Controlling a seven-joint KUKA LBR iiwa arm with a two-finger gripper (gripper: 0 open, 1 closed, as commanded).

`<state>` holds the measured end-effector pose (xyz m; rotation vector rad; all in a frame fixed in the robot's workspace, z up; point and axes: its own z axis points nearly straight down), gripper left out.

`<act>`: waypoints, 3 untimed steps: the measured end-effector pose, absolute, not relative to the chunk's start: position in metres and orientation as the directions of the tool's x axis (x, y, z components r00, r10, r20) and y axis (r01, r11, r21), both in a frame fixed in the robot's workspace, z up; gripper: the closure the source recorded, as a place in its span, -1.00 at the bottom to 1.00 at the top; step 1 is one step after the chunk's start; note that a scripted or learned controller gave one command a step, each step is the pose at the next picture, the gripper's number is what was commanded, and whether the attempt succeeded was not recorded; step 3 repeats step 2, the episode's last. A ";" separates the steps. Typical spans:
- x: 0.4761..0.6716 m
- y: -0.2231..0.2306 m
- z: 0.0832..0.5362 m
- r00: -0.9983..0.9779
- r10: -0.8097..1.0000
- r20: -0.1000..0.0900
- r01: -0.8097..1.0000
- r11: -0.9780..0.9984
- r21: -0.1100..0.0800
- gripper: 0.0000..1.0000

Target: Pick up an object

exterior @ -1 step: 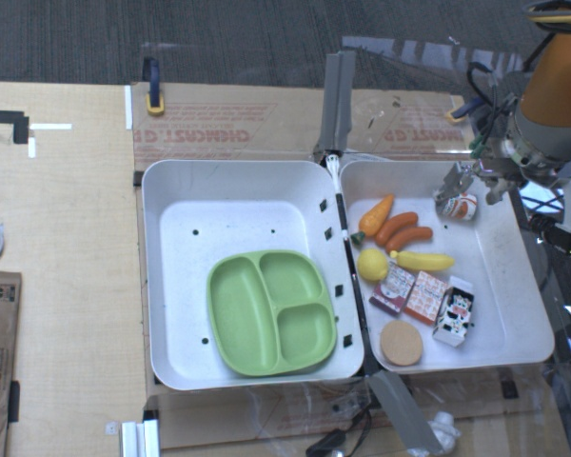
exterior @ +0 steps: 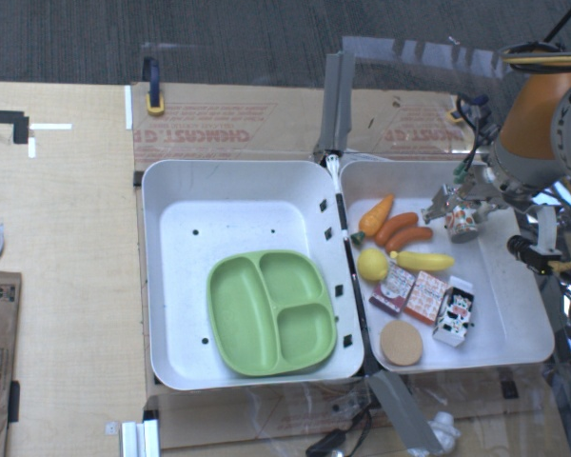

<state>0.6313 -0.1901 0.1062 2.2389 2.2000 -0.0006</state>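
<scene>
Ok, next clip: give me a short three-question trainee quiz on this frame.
1. True or false: the green divided plate lies in the left bin.
2. Which lies nearest the front edge of the right bin? A) carrot B) round cookie C) banana
3. Fill in: the gripper hangs over the right bin's ____ part (near or far).

Key: 1 true; 2 B; 3 far.

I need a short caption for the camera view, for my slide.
Gripper over right bin of toy food; green divided plate in left bin.
</scene>
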 end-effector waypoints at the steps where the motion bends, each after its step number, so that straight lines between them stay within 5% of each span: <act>1: 0.632 -0.191 0.116 0.016 1.000 -0.003 1.000 -0.016 0.002 1.00; 2: 0.645 -0.110 0.231 0.055 0.999 -0.001 0.999 -0.055 0.000 1.00; 3: 0.645 -0.110 0.231 0.055 0.999 -0.001 0.999 -0.055 0.000 1.00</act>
